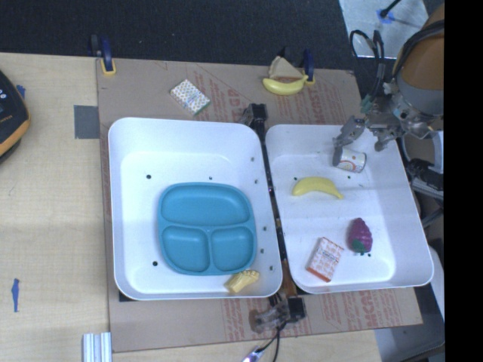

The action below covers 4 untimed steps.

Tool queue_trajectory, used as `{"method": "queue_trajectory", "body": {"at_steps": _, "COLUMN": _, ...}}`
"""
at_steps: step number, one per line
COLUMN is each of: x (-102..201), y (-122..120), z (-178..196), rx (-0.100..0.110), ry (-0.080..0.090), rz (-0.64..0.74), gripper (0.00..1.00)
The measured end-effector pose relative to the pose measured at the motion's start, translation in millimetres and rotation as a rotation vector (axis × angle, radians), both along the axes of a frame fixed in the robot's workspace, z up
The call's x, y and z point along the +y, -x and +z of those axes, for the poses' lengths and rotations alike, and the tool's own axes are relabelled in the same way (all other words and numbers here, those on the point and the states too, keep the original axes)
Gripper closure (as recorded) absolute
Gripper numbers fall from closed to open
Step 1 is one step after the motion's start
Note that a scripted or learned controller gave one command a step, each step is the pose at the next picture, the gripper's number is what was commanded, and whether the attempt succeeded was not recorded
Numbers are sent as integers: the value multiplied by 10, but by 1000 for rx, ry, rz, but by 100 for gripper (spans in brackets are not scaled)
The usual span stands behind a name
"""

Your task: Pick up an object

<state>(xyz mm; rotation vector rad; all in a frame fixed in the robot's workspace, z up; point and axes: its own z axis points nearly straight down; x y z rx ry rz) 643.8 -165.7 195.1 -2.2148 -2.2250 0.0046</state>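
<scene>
My gripper (360, 148) hangs over the far right part of the right bin (392, 274), its fingers spread open with nothing between them. Just below its left finger (341, 151) lies a small white object with red marks (353, 161); whether the two touch I cannot tell. A yellow banana (317, 188) lies a little nearer, in the middle of that bin. A purple fruit (360, 234) and a red-and-white box (325, 259) sit toward the bin's near edge.
The left bin (128, 149) holds a blue divided tray (206, 227) and a small yellow piece (241, 280) at its near right corner. Beyond the bins, on the cardboard, lie a second banana (284, 85) and a patterned packet (189, 96). A dark device (9, 111) sits far left.
</scene>
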Motion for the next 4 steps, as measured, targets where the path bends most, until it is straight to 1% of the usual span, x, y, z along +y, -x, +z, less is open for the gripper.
{"method": "queue_trajectory", "body": {"at_steps": 1, "x": -161, "y": 734, "z": -467, "rx": 1, "ry": 1, "rz": 0, "gripper": 0}}
{"method": "queue_trajectory", "body": {"at_steps": 2, "x": 278, "y": 1438, "z": -1041, "rx": 2, "ry": -1, "rz": 0, "gripper": 0}}
{"method": "queue_trajectory", "body": {"at_steps": 3, "x": -469, "y": 1172, "z": -595, "rx": -2, "ry": 1, "rz": -2, "gripper": 0}}
{"method": "queue_trajectory", "body": {"at_steps": 4, "x": -118, "y": 1684, "z": -858, "rx": 1, "ry": -1, "rz": -1, "gripper": 0}}
